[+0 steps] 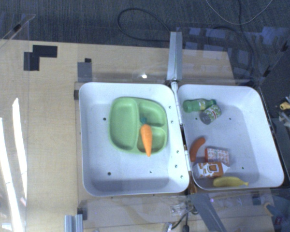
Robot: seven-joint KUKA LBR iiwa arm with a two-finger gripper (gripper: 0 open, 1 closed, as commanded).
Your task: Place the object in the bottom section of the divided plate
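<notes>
From the camera view, the carrot [146,138] lies on the green divided plate [123,127] in the left bin [94,178], its tip reaching the plate's lower rim. It looks like a light, stiff, smooth plastic toy, likely best pinched across its thicker middle. The arm's pose and the gripper's opening cannot be told here.

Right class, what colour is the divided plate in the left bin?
Light green; the plate shows best in the camera view.
</notes>
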